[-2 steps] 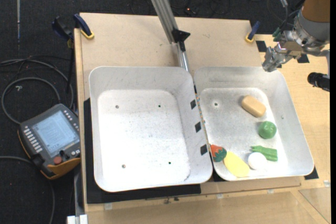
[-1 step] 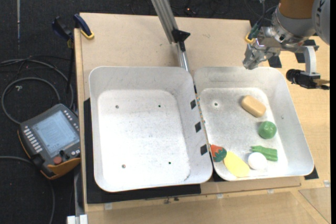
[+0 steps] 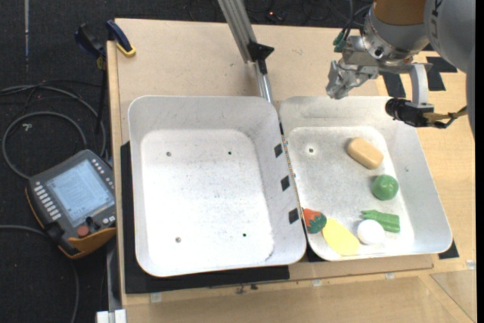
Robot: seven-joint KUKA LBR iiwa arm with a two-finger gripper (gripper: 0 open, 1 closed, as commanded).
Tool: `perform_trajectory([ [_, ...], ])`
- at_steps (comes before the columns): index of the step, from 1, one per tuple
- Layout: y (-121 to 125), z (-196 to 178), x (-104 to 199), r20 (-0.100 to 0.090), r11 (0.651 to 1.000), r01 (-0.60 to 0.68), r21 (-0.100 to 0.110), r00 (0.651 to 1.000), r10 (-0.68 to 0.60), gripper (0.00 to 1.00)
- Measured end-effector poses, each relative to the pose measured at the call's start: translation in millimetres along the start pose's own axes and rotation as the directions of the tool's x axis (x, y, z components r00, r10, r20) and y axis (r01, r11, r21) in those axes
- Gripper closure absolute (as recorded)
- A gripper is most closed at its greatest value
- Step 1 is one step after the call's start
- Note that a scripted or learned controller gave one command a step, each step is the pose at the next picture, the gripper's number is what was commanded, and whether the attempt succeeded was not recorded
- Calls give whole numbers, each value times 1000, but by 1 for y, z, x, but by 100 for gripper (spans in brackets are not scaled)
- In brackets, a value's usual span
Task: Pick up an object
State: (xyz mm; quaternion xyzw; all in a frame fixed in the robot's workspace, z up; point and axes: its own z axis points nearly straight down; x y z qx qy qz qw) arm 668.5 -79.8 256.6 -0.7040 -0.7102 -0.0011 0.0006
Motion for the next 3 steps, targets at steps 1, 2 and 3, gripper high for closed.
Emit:
perform_trajectory([
  [1,-2,17,54,1,1000,-1,3,1000,1,100],
  [2,0,10,107,1,1000,0,-1,1000,0,100],
  [3,-1,25,155,1,1000,-1,3,1000,1,100],
])
